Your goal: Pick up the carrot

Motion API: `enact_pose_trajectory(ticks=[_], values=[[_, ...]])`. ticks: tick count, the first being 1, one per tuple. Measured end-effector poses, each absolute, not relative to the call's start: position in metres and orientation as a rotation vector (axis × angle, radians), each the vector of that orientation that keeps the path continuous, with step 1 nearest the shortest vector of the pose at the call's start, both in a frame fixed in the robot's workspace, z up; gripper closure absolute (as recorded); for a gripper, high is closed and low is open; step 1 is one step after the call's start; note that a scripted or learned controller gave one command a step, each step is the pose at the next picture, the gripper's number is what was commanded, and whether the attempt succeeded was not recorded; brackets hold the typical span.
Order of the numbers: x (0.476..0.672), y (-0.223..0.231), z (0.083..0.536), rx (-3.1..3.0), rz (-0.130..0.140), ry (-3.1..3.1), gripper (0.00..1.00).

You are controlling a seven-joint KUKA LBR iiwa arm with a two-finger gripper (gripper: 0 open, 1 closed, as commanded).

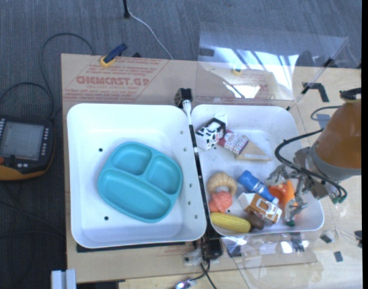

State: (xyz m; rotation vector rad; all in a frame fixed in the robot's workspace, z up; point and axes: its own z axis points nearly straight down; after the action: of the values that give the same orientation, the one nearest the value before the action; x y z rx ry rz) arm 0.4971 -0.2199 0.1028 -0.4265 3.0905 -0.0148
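Carrot point(284, 192): small, bright orange, tapered toy lying in the right bin point(304, 221) among toy foods, directly under the gripper point(290, 196), finger state indiscernible.

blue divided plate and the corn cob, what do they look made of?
Blue divided plate: looks like moulded plastic, matte to satin; uniform colour, soft rounded compartment walls, only faint sheen. Corn cob: probably a plastic or rubber toy; even yellow, smooth glossy surface. Too small to tell hard from soft.
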Motion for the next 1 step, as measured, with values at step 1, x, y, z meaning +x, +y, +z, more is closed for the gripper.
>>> enact_pose_trajectory(ticks=[1], values=[[0.4989, -0.2183, 0.1123, -0.428, -0.017, 3.088, 1.00]])
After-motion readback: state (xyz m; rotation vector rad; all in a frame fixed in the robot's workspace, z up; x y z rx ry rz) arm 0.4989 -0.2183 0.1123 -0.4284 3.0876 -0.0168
